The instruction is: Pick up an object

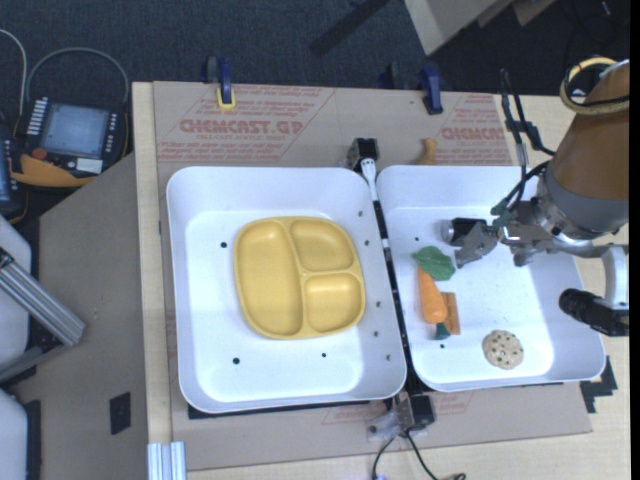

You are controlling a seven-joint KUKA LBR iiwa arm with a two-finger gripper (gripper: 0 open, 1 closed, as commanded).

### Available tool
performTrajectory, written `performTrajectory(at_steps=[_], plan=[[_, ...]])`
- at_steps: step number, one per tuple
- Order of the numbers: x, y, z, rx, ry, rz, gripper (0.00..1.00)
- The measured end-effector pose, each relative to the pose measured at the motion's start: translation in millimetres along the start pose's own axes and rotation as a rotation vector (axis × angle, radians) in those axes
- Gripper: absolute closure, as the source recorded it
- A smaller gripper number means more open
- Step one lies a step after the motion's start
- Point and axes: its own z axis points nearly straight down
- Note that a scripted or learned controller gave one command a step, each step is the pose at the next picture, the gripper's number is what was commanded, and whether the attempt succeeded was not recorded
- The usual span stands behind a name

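Observation:
In the right bin lies a toy carrot with a green leafy top, and a small orange block rests against its right side. A round chocolate-chip cookie sits nearer the bin's front edge. My gripper reaches in from the right and hangs just right of and above the carrot's green top. Its dark fingers are spread apart, and nothing is between them.
The left bin holds a yellow divided plate with three compartments. A black clamp sits at the back between the bins. The arm's grey body and orange band hang over the right bin's far right side.

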Motion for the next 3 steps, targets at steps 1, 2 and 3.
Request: performTrajectory(at_steps=[1,2,3], plan=[[4.5,-5.4,44.8,0.006,0.002,0.001,0.0],[9.6,-2.5,89.5,0.006,0.002,0.001,0.0],[10.2,-3.1,135.2,0.004,0.001,0.002,0.0]])
